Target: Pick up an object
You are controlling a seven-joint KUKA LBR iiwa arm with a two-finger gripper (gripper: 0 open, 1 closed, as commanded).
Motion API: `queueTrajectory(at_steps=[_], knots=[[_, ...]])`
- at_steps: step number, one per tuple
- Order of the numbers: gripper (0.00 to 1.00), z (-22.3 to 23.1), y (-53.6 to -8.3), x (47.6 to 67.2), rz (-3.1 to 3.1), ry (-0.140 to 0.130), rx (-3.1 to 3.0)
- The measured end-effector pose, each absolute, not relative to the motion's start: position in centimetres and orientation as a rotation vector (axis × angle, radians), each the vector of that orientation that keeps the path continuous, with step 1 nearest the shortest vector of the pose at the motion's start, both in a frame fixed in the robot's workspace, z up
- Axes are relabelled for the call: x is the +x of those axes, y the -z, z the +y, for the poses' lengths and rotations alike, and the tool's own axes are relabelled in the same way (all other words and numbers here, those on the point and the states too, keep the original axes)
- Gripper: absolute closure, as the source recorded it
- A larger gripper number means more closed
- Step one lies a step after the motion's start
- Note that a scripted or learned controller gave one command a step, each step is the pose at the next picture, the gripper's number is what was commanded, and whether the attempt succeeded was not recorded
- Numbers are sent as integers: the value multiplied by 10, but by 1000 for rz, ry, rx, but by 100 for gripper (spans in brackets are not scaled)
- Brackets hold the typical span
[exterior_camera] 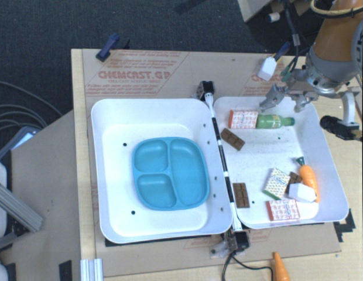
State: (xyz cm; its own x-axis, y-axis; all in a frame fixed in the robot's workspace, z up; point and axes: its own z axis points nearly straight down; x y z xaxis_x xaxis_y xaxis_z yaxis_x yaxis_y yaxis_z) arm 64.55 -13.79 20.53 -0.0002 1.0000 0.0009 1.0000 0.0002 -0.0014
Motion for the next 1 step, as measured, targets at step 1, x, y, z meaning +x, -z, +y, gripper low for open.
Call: queueTrajectory(at_steps=[1], knots=[[0,-103,-104,668,-2230,5,-2226]])
